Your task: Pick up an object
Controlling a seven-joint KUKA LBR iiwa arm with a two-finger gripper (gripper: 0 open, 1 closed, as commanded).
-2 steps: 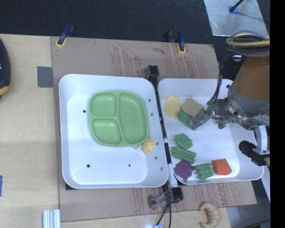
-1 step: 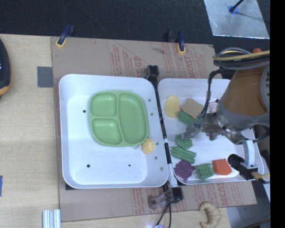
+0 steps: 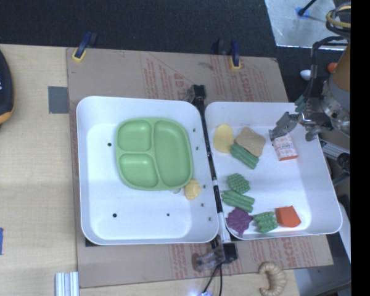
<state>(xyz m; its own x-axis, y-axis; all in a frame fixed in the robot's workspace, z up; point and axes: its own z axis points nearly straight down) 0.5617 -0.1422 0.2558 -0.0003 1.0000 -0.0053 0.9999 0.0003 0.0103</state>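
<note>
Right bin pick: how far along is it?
Done: the end effector has reached over the right bin, beside the small red-and-white packet. In hand: nothing visibly between its fingers; the packet lies on the bin floor. Left: the grasp and lift. The bread slice, yellow piece and green pieces lie untouched.

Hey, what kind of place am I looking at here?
Likely a robotics lab's grasping test bench, not a kitchen. Two white bins sit on cardboard clamped to a table, toy food lies in the right one, and a robot's end effector reaches in.
</note>
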